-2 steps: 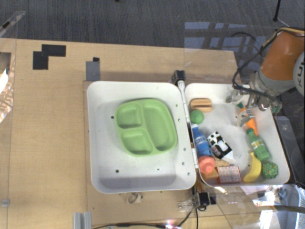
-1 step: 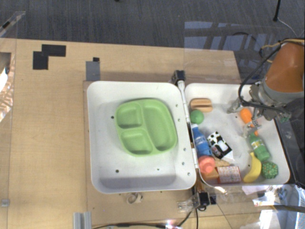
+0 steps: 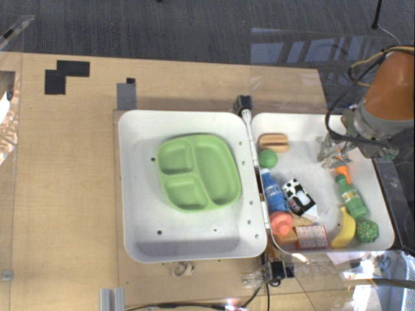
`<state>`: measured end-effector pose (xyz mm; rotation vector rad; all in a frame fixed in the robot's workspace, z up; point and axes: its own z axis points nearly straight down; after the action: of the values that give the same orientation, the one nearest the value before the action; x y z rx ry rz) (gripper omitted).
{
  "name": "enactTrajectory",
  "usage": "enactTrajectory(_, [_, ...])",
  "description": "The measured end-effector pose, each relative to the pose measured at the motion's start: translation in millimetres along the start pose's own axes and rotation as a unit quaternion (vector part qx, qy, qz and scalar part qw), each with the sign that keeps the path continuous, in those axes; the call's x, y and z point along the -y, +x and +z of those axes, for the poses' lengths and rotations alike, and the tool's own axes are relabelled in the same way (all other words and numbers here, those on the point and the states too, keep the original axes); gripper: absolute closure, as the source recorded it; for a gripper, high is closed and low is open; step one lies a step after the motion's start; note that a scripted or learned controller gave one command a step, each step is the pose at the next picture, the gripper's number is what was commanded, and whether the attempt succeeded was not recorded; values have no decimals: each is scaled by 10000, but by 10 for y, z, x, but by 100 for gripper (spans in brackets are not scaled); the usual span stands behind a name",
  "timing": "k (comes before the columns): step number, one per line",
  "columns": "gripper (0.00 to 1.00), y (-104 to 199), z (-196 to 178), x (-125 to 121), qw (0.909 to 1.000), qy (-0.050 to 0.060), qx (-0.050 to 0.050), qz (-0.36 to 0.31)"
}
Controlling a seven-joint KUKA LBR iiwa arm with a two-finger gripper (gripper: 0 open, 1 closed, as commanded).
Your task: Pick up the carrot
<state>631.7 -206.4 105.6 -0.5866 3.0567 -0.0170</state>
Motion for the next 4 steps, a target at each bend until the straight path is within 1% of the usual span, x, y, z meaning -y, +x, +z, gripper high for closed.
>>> enactTrajectory(1, [0, 2, 6, -4, 10000, -4, -5, -3])
enactTrajectory(2, [0, 63, 157, -51, 9989, -49, -68, 466])
enactTrajectory(3, [100, 10, 8, -41, 9990, -15, 0, 445])
enactTrajectory(4, [0, 13, 14, -44, 9990, -18, -5, 443])
